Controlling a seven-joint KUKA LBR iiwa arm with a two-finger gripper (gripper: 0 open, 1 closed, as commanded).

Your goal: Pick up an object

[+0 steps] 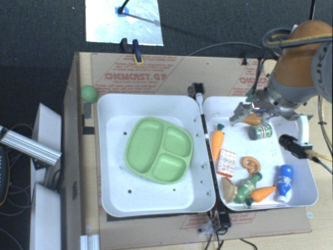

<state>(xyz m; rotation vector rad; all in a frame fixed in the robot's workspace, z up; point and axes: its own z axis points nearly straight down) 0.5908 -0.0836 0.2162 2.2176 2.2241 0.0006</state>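
The right bin (307,189) holds a long carrot (217,142), a red and white packet (227,162), a pretzel (251,164), a green bottle (244,188), a small carrot (263,193), a blue bottle (284,182) and a grey-green can (260,131). My gripper (246,112) hangs low over the bin's far part, just above an orange item (253,120) that lies beside the can. The gripper body hides part of that orange item.
The left bin (117,191) holds a green divided plate (159,150). A green ball (88,93) sits off its far left corner. A black fitting (293,146) juts over the right bin's right rim. The arm (299,66) covers the far right corner.
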